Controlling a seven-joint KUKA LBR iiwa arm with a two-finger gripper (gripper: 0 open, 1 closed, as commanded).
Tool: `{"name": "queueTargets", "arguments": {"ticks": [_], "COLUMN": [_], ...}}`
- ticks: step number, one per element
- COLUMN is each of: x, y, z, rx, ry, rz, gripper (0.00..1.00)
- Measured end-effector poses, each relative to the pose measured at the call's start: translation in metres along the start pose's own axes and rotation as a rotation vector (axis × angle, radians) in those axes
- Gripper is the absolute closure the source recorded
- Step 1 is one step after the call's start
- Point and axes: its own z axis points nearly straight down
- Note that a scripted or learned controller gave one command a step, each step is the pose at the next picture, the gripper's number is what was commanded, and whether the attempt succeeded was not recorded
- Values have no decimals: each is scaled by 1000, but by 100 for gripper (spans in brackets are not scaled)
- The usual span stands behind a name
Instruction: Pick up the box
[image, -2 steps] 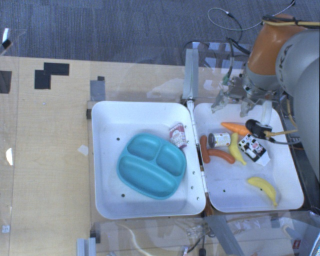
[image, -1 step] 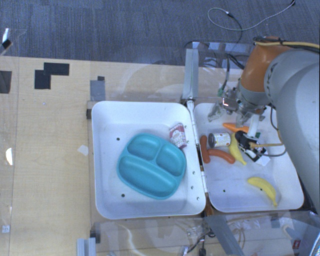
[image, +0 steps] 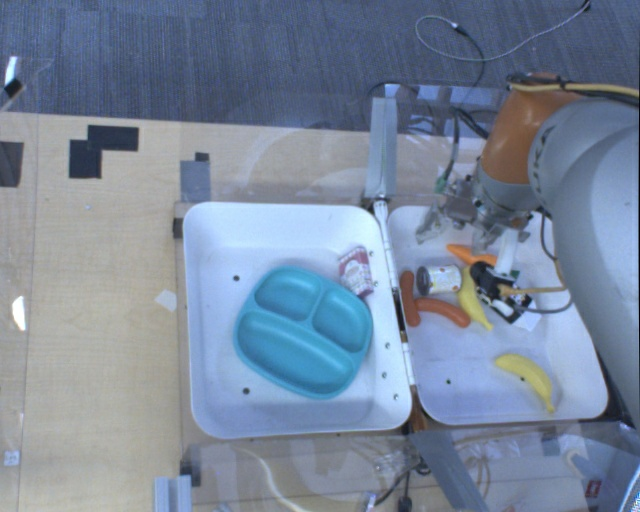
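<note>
One bin left of the gripper, whose fingers look spread and bare, lies the box. Best approached from above, clear of the teal plate.

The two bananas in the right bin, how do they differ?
The upper banana lies among the sausages and can beside the gripper, running nearly straight up the view. The lower banana lies alone near the bin's front corner, running diagonally. Both are yellow, curved and similar in size.
</note>
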Motion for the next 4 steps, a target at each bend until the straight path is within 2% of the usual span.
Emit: {"name": "queueTargets", "arguments": {"ticks": [1,2,4], "x": [1,37,40], "y": [1,-43,-41], "z": [-11,-120,-142], "rx": [-4,12,6], "ry": [0,-5,-3], "rz": [-4,397,381], "gripper": [100,100,100]}}
